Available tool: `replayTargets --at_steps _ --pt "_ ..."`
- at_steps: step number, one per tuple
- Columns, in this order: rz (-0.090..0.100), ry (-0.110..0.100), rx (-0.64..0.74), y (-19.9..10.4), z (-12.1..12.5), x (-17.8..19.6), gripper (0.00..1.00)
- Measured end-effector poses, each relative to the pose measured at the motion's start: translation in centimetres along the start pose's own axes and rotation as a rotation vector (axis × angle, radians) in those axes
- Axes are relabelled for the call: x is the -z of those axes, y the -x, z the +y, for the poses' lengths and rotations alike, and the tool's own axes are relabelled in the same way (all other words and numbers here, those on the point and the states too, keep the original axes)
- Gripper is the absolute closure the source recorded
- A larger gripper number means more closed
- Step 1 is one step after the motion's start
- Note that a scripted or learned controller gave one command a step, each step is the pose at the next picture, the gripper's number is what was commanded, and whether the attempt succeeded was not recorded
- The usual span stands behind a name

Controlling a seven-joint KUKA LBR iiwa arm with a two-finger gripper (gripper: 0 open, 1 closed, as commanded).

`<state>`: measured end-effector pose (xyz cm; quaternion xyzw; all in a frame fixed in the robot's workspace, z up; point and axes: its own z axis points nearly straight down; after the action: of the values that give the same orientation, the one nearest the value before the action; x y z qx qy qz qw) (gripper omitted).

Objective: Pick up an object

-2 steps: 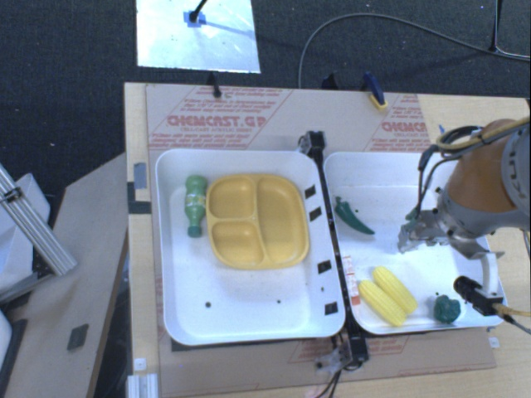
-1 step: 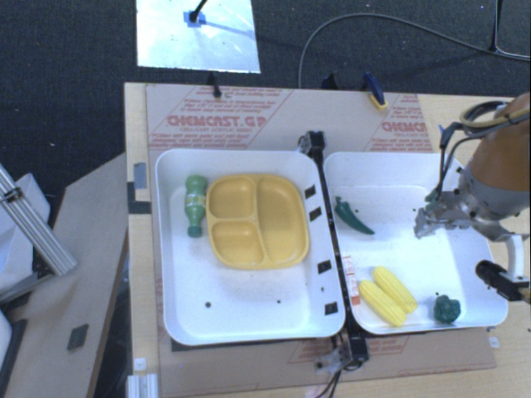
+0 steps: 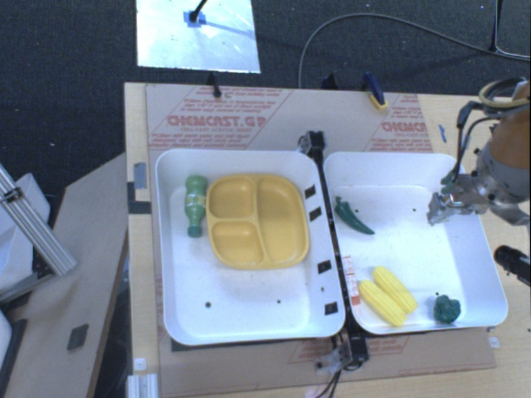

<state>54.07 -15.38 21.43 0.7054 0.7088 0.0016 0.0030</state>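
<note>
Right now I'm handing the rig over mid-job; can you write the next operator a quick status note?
Gripper: over the right bin's right side; open or shut unclear; nothing seen between its fingers.
Right bin: green pepper, two corn cobs, small dark green piece.
Left bin: yellow divided plate with a green bottle beside it.
Done: nothing picked up.
Left: pick up one object.

Glossy plastic yellow tray (image 3: 257,222) lies in a smooth white bin (image 3: 178,305) on a brown board (image 3: 274,110)
</note>
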Motion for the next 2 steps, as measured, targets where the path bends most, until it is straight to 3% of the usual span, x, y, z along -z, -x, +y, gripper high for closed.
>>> replayTargets --at_steps 2 --pt "0.002 -0.004 0.003 -11.4 0.7 0.2 1.0"
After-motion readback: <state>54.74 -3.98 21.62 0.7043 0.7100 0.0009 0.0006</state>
